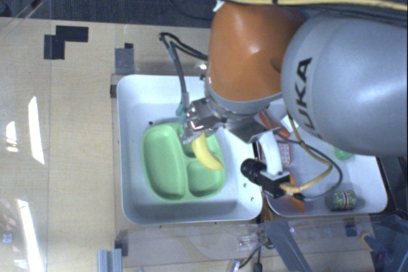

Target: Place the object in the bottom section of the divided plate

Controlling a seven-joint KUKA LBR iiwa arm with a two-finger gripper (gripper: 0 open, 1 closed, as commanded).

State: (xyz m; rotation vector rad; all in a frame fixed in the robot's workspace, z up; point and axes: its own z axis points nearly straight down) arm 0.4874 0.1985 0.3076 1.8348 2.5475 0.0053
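The pincer (193, 132) hangs over the left bin (131, 137), just above the right part of a green divided plate (167, 162). A yellow banana (206, 154) is directly under it: the top end of the banana meets the tips of the pincer, and the rest slants down and to the right over the plate, across the ridge between its two right sections. I cannot tell if the pincer grips the banana or is open, because the wrist hides the tips.

Right of the plate, the big grey arm (350, 86) with its orange band (248, 41) covers much of the right bin (376, 200). Near the bottom right corner of that bin lies a small green and white can (342, 199), and an orange thing (294, 204) lies at the bin's lower left.
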